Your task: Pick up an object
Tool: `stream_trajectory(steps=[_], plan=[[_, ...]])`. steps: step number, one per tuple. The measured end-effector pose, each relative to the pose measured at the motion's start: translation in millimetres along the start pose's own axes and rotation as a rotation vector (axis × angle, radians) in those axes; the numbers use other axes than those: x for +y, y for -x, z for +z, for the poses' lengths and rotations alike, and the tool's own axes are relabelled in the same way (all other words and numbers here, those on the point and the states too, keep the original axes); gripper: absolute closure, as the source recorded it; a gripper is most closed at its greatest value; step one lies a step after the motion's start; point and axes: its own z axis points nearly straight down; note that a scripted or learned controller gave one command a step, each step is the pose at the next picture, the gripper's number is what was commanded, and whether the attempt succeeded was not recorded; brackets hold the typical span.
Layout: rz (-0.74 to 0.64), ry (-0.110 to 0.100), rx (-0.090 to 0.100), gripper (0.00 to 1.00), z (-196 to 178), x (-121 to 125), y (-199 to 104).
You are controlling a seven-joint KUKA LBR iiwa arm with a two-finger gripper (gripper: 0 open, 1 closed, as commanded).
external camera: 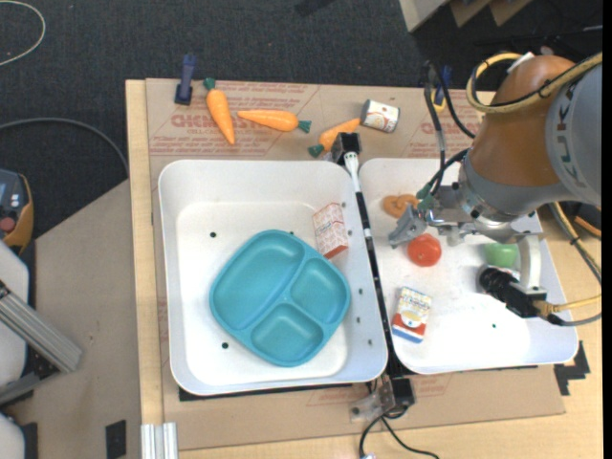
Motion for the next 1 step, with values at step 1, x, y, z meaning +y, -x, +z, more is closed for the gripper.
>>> stream_trajectory(steps=[1], plan=[[0.01, -0.015, 0.0, 0.0, -12.6, -57.6, -4.8]])
